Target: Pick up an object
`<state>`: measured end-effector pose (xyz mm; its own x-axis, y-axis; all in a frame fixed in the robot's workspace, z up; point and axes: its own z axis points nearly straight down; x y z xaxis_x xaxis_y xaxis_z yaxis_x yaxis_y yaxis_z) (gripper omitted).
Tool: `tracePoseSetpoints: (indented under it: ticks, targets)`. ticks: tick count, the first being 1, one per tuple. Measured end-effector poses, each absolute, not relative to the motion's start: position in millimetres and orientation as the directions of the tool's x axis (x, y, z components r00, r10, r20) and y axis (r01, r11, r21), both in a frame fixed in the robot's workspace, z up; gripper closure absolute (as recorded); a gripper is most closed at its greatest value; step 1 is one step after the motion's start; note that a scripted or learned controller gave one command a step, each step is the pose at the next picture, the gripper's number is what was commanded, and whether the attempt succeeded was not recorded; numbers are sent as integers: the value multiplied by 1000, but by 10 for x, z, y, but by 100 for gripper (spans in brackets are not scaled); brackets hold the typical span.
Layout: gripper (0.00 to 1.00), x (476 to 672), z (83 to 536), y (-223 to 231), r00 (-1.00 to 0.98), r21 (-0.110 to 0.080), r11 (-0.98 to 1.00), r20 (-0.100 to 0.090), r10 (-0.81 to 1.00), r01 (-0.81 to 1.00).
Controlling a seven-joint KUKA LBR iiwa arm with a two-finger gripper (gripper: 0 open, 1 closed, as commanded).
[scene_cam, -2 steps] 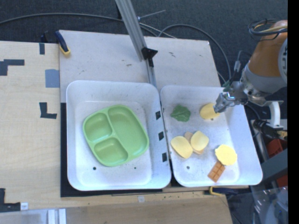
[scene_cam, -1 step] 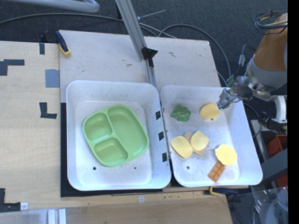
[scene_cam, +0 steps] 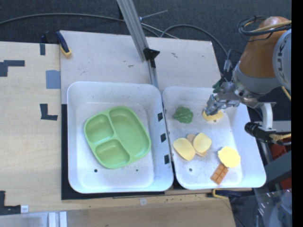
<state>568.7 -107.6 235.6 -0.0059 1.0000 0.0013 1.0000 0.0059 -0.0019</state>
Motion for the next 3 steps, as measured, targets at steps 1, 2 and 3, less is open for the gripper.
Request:
tracePoseSetpoints:
  ticks: [1, 2, 3]
  targets:
    - [100, 5583, 2389, -604, -6, -2, 6, 2, 1000, 1000]
    - [100, 5538, 2440, -126, -7, -2, 7, 2, 1000, 1000]
    - [100, 5431, 2417, 322, -3, -3, 3, 0, 1000, 1000]
